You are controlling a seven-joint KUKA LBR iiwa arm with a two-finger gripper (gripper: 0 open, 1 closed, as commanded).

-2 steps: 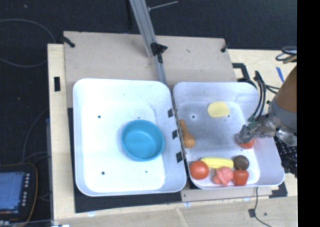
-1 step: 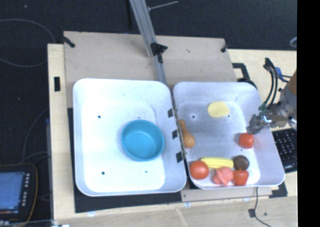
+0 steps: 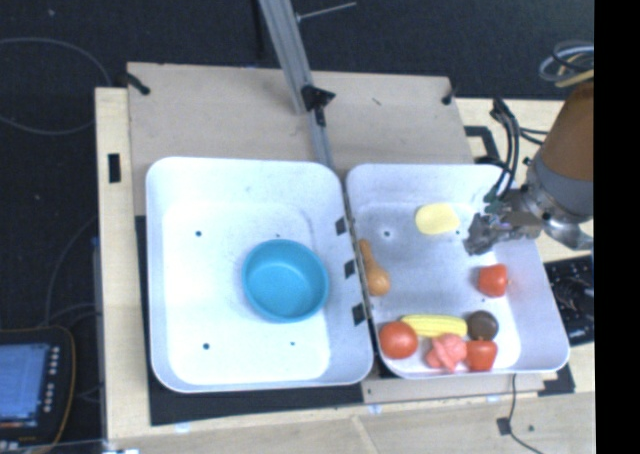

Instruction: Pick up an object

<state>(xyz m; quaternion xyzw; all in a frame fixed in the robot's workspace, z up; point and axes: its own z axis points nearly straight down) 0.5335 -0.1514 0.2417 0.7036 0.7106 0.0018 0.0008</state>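
Bins sit side by side on the worktop (image 3: 420, 122). From three o'clock the arm (image 3: 570, 147) reaches over the right bin (image 3: 400, 187), its gripper (image 3: 482, 234) hovering between a yellow lemon (image 3: 437, 219) at nine o'clock and a red tomato (image 3: 492, 280) at six; whether it grips anything I cannot tell. Along that bin's six o'clock edge lie a banana (image 3: 434, 325), another tomato (image 3: 398, 340), a pink piece (image 3: 447, 351), a brown ball (image 3: 482, 324). A blue bowl (image 3: 285, 280) rests in the left bin (image 3: 190, 192).

Metal pole (image 3: 283, 32) slants over bench; tablet (image 3: 28, 382) (lit screen) bottom-left.
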